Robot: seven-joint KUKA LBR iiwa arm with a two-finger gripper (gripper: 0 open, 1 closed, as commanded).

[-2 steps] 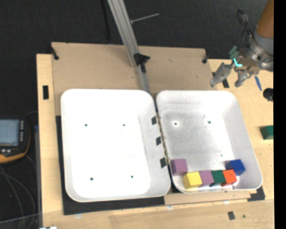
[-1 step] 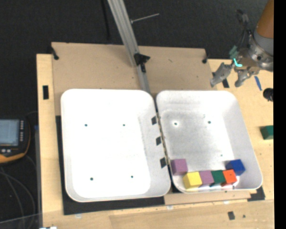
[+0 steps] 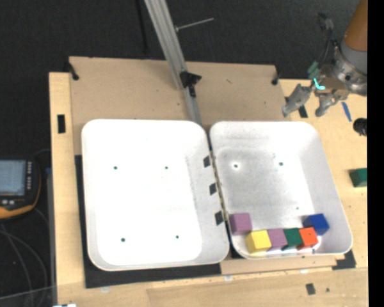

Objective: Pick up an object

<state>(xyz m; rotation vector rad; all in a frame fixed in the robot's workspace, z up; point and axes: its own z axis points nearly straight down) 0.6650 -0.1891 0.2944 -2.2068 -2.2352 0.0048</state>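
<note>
Nearest the lower edge of the frame, the blocks are bunched along the bottom rim of the right bin. Counted: two purple blocks, one standing a little above the row and one within it, one yellow block, one green block, one orange block and one blue block, six in all. They sit touching or just beside each other, pressed toward the bin's lower right corner. The left bin lies alongside on the wooden surface.

Farther up, a slanted metal rail runs from the top of the frame down to the seam between the two bins.

At the upper right, the gripper hangs over the surface just above the right bin's top edge, its fingers spread apart with nothing between them.

The relation that matters: every block lies well apart from the gripper, toward the bottom of the frame and across the full depth of the right bin. My judgement is that the blue block, at the right end of the cluster, is the nearest target, though tight packing could hinder a clean grasp.
</note>
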